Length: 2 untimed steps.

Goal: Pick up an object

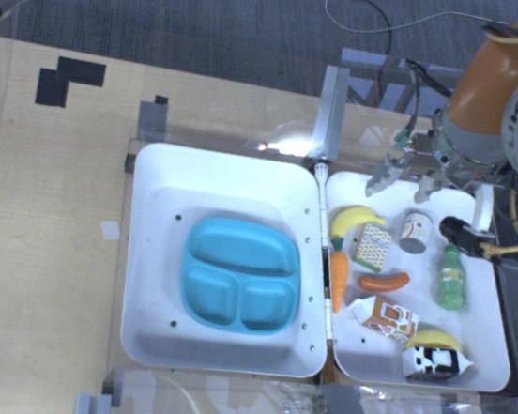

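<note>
Camera view: gripper (405,185) over right bin (499,323) far rim, fingers spread wide, nothing held. Nearest target, small can (415,230), just below. Descend straight, straddle can, avoid banana (352,219).

Blue tray (239,274); orange carrot (336,280); green bottle (451,277); yellow banana (352,218).
</note>
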{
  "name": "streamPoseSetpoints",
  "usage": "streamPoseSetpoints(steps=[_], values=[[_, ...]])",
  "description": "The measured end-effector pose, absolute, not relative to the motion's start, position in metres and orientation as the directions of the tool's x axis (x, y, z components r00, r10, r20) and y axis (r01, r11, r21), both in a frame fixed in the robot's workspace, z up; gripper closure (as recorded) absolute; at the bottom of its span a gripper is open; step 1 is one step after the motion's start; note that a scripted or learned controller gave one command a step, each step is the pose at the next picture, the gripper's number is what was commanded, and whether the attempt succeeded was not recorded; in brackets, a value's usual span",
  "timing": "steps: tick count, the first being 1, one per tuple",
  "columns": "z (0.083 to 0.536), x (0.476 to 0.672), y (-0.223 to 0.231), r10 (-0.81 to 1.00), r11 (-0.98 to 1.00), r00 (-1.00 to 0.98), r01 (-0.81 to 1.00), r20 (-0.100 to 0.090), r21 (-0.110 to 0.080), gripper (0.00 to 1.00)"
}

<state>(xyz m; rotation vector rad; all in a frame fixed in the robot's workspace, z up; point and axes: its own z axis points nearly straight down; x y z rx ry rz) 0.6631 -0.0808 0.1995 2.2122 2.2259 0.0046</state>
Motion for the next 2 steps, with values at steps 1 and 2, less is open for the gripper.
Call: streamPoseSetpoints(steps=[1,2], values=[[0.141,0.670,-0.127,0.959,-0.282,0.282,0.959,0.000,0.003,0.00],[0.088,0.657,-0.180,0.874,-0.486,0.486,0.874,0.002,0.006,0.00]])
